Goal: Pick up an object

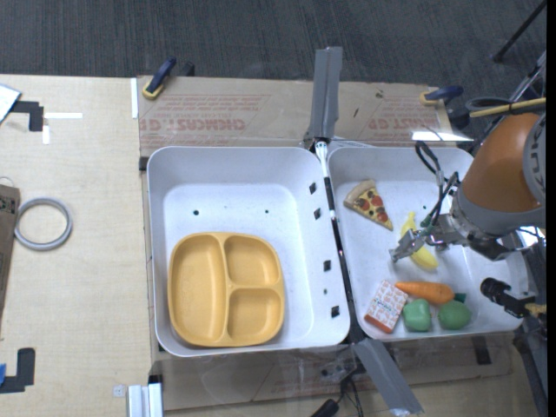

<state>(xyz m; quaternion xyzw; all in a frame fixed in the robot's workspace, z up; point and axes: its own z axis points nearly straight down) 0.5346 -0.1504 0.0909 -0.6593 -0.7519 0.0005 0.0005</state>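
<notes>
A shallow white plastic bin on the right (365,165) serves as the landmark here. Inside it, toward its middle, the grey metal claw (415,248) reaches in from the bin's right side below the arm's orange band (511,165). Its fingers are clamped on a small yellow banana-shaped toy (423,255), which sits between them just above the bin floor. Toward the bin's far wall lies a triangular toy pizza slice with red dots (371,203). Nearer the bin's front wall lie an orange toy carrot (425,291), two rounded green toy vegetables (418,316) (454,314), and a small white-and-red snack packet (387,306). Left of this bin, touching it, sits a second white bin (165,181) holding a yellow three-compartment plastic plate (227,287). Further left, a grey tape roll (41,223) rests on the pale wooden surface (78,320).
</notes>
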